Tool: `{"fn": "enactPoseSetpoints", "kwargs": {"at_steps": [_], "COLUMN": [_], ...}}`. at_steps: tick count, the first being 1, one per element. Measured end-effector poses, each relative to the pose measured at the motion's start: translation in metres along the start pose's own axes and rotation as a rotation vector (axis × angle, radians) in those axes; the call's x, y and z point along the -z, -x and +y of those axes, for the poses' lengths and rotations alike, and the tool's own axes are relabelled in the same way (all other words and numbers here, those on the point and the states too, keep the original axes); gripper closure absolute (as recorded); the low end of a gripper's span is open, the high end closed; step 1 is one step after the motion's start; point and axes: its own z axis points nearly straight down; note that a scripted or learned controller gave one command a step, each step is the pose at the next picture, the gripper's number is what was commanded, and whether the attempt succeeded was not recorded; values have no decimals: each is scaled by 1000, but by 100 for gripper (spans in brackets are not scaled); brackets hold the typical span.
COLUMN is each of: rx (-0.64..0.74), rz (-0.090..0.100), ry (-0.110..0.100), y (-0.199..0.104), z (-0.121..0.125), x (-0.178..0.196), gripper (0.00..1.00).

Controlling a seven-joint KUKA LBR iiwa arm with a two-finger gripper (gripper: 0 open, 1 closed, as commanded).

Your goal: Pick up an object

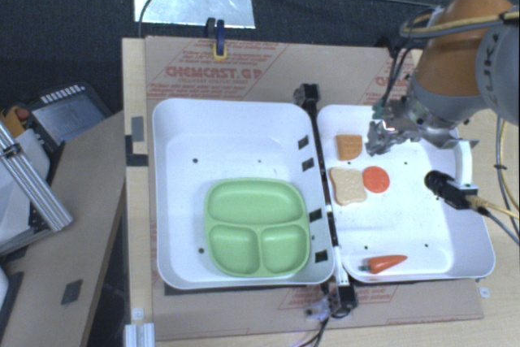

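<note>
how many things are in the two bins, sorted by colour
green: 1, the green three-compartment plastic tray in the left bin
orange: 2, the small orange square cracker and the orange carrot
tan: 1, the tan bread slice
red: 1, the red round tomato slice
total: 5

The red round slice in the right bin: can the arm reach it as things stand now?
Probably yes. The red round slice lies uncovered, apart from the toast slice, and the tool hangs just above and beside it.

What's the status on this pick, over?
Claw above right bin, beside cracker. Nothing seen gripped. Bread slice, red disc, carrot lying loose.
</note>
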Motion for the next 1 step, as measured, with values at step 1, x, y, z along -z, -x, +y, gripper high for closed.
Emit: {"fn": "enactPoseSetpoints", "kwargs": {"at_steps": [1], "rx": [1], "rz": [1], "ry": [-2], "y": [-55], "z": [-21], "x": [8], "gripper": [100]}}
